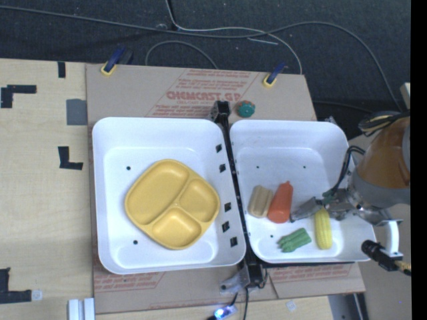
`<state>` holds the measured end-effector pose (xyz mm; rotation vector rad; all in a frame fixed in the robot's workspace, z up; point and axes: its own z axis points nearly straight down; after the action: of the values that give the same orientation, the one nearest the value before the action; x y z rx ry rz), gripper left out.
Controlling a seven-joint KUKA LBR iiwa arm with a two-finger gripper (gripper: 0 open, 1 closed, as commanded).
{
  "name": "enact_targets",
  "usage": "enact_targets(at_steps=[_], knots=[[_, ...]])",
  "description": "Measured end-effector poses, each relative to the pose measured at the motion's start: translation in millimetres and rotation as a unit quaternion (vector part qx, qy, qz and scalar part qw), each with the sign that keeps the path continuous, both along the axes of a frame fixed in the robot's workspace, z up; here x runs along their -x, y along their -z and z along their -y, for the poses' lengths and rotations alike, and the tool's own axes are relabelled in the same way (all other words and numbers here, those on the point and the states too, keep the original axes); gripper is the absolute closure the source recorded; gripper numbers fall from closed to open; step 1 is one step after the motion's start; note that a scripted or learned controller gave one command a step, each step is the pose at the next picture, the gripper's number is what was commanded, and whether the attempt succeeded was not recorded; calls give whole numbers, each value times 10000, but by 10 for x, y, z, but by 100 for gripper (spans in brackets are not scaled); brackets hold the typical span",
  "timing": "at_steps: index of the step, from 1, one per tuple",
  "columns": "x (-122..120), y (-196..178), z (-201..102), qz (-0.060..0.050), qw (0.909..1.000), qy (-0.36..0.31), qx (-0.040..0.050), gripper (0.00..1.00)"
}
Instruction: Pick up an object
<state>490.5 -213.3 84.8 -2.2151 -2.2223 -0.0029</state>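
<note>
Both shallow white bins, the left one [107,179] and the right one [287,135], look like smooth moulded plastic with a soft sheen. The yellow three-section plate [172,203] at centre left is plastic too, slightly glossy. Beneath them lies a matt brown cardboard sheet [200,92] printed in red. The yellow toy corn cob [323,229] and orange toy carrot [281,203] at lower right appear smooth plastic.

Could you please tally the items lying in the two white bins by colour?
Yellow: 2, the divided plate and the corn cob
Orange-red: 1, the carrot
Tan: 1, the bread piece
Green: 1, the bean pod
Total: 5
</note>
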Motion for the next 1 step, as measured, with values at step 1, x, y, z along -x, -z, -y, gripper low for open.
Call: enact_targets(at_steps=[1], knots=[[-7,-115,25,28,10000,7,41,100]])
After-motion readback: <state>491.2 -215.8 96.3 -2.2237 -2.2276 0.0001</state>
